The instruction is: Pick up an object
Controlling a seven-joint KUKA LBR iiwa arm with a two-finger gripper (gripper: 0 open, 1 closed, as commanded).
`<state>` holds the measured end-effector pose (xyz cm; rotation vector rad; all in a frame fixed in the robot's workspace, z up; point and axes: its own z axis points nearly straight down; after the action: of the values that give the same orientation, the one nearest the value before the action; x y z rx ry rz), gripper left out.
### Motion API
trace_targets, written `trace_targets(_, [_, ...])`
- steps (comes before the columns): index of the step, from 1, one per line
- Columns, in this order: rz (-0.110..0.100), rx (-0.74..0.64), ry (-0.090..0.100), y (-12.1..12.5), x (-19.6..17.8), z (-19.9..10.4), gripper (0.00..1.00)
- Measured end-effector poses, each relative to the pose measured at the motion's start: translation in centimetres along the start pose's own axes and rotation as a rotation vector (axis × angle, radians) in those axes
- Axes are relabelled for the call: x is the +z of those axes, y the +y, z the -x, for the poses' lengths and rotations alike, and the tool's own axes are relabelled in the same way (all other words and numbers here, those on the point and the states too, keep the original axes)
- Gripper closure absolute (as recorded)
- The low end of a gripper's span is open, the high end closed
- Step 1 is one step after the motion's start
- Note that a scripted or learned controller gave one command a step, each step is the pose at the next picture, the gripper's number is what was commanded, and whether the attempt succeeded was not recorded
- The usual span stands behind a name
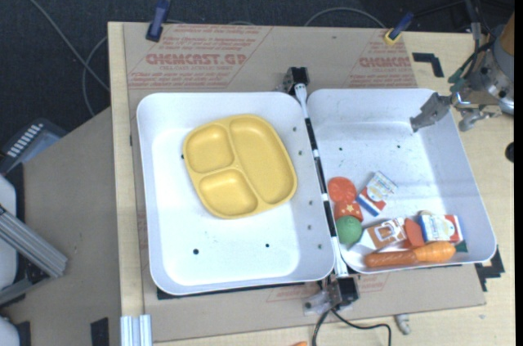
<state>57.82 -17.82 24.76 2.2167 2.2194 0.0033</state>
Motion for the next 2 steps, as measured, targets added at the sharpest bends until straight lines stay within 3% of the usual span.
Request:
trace_targets(1, [-0.007,0.0,0.003,-5.2,9.3,-8.2,0.0])
trace_targets(2, [-0.006,0.003,0.001,-9.6,16.3,-3.7,0.0])
